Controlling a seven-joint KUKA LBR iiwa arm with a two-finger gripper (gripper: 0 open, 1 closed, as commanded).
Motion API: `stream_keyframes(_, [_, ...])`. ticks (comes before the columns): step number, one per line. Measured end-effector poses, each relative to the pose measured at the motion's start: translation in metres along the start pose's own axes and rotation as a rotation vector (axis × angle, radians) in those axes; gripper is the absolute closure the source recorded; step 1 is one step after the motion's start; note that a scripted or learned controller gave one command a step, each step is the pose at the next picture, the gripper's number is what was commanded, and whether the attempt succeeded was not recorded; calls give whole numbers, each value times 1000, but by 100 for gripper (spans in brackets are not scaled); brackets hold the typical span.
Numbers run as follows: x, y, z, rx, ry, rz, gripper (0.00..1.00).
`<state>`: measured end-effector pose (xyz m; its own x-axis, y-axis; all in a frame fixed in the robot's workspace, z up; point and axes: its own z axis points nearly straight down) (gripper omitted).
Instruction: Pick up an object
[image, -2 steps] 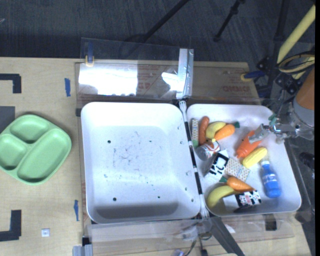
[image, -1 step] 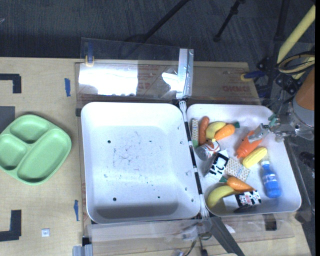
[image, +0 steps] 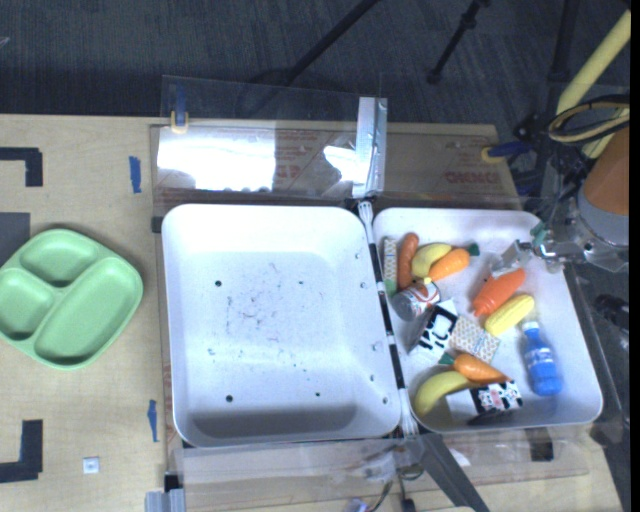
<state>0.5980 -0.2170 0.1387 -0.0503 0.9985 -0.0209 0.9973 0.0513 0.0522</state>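
Two bins on the bench (image: 90, 150): left bin (image: 200, 240) bare, right bin (image: 585, 400) crowded with toy food. Pincer (image: 527, 250) sits at the right bin's upper right rim; cannot tell its opening. Nearest target: carrot (image: 498, 291), touching a yellow piece (image: 508, 313), bottle (image: 541, 360) just below. Risk: tight packing may let a neighbour be nudged or the rounded carrot slip out.

Toys (image: 470, 330) fill the right bin (image: 585, 400), left bin (image: 270, 310) beside it
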Motion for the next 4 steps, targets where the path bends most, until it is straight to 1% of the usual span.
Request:
stream_keyframes(1, [11,-10,28,49,20,-20,0])
stream_keyframes(2, [9,-7,15,41,16,-20,100])
stream_keyframes(3, [10,-9,18,46,18,-20,0])
stream_keyframes(4, [6,46,53,44,34,-52,0])
